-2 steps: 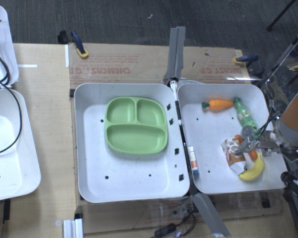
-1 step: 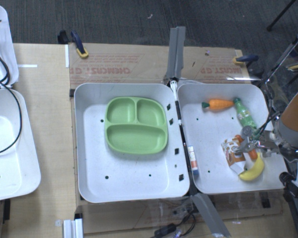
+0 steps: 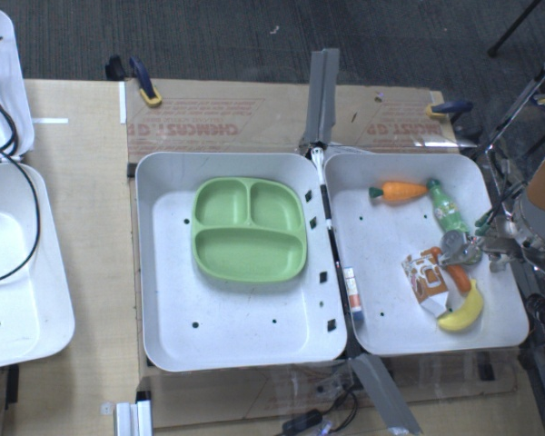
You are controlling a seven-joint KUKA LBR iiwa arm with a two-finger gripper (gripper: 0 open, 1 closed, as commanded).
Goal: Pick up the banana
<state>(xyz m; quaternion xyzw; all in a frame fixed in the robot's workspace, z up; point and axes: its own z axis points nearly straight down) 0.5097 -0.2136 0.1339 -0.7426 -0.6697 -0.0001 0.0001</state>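
I am hovering my hand (image 3: pixel 460 249), grip state unclear, just above the banana (image 3: pixel 463 310), judging I must descend onto it.

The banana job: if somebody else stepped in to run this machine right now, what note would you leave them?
Claw: low in the right bin, just above the banana; whether it is open or shut cannot be made out.
Banana: lying near the right bin's front right corner, beside a small orange-and-white packet, not lifted.
Also there: a carrot and a green bottle. The green plate sits in the left bin.
Done: approach only.
Left: grasp and lift the banana.
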